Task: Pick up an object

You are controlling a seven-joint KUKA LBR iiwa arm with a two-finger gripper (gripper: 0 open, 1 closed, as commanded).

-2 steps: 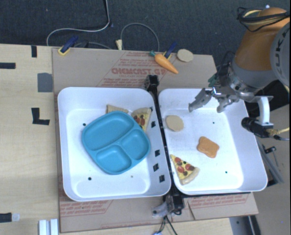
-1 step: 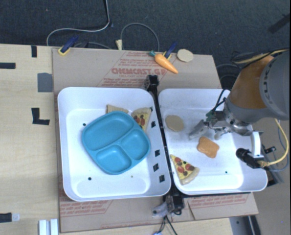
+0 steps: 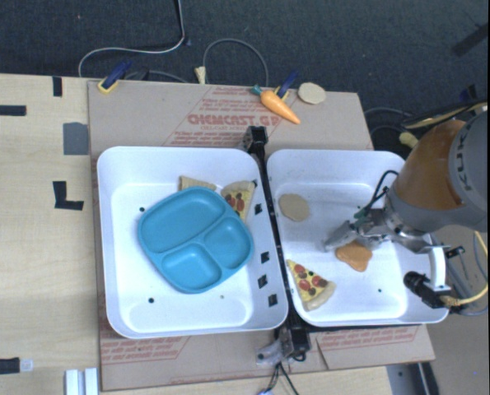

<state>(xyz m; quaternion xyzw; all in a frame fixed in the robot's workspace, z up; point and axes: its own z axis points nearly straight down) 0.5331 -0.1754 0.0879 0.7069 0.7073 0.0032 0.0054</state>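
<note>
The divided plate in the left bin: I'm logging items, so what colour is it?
Light blue. The divided plate shows best in the camera view.

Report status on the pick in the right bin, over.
Gripper low in right bin, beside orange food piece; grasp not confirmed. Pizza slice and tan disc apart, nothing blocking.

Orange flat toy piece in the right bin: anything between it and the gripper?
Nothing visible. The gripper sits right at the orange flat toy piece in the right white bin; the pizza slice toy and tan round disc lie apart from both.
</note>
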